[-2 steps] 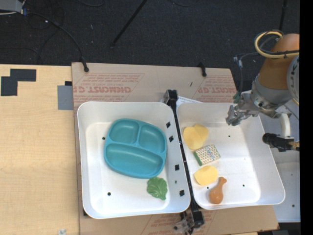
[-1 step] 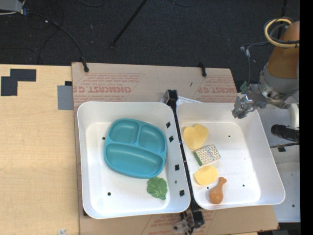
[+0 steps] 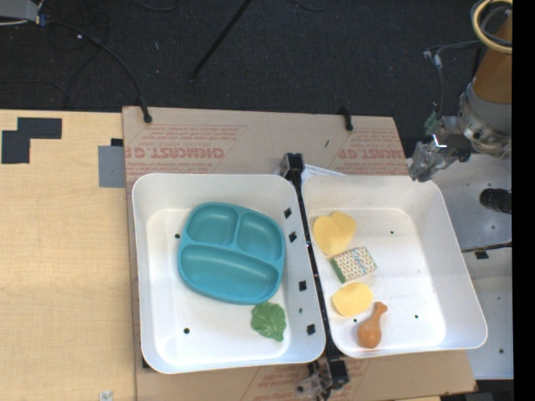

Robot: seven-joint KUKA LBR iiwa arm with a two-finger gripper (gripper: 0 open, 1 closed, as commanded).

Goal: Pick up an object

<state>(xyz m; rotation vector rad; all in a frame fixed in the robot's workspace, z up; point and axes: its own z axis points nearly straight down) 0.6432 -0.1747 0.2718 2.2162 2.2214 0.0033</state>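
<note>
**Operator:** Dark carpet and loose cables behind you, a pale wooden desk (image 3: 58,257) underneath. Where do you stand?

**Arm:** Up at the far right, beyond the back corner of the right bin (image 3: 456,249). My jaws (image 3: 422,164) hang just outside that corner, over the cardboard (image 3: 251,140) and not over any object. Whether they are apart or together I cannot tell from this angle; nothing is visibly between them.

**Operator:** What can you pick?

**Arm:** The right bin has four things bunched toward its left side: a yellow heart-shaped piece (image 3: 334,230), a small patterned box (image 3: 355,263) just below it, a yellow lump (image 3: 352,298), and an orange drumstick (image 3: 371,325) touching that lump. The left bin (image 3: 159,224) holds a teal divided plate (image 3: 231,252) and a green leafy piece (image 3: 269,320) near its front edge.

**Operator:** What worries you?

**Arm:** Crowding, mostly. The box sits between the two yellow pieces, so jaws coming down on it may nudge a neighbour or clamp two at once. The drumstick looks round and could roll out as I close. Everything lies near the divider (image 3: 297,241) between the bins, so a careless descent could strike it. The plate is wide and flat; I judge it a poor target.
</note>
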